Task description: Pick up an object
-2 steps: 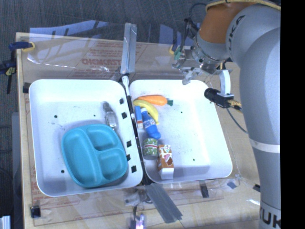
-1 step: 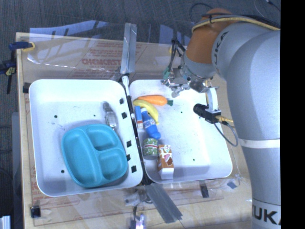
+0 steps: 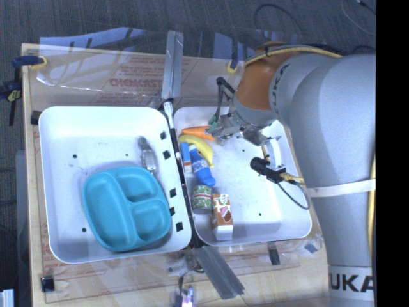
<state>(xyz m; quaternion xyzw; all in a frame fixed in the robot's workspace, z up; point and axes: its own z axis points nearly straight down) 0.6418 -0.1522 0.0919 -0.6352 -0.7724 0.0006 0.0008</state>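
The right bin (image 3: 255,203) holds a yellow banana (image 3: 202,148), an orange carrot (image 3: 195,132), a blue bottle (image 3: 195,162), a patterned green roll (image 3: 202,199) and a small juice carton (image 3: 222,216), all lined up along its left wall. My gripper (image 3: 221,129) reaches down at the back of that bin, right beside the banana's and carrot's right ends. The wrist's orange band (image 3: 254,85) rises just behind it. I cannot make out whether it touches either one.
The left bin (image 3: 83,139) holds a light blue divided plate (image 3: 128,206) and a small metal object (image 3: 147,155). A black connector with a cable (image 3: 268,168) hangs over the right bin's middle. The grey arm (image 3: 326,126) covers the bench's right side.
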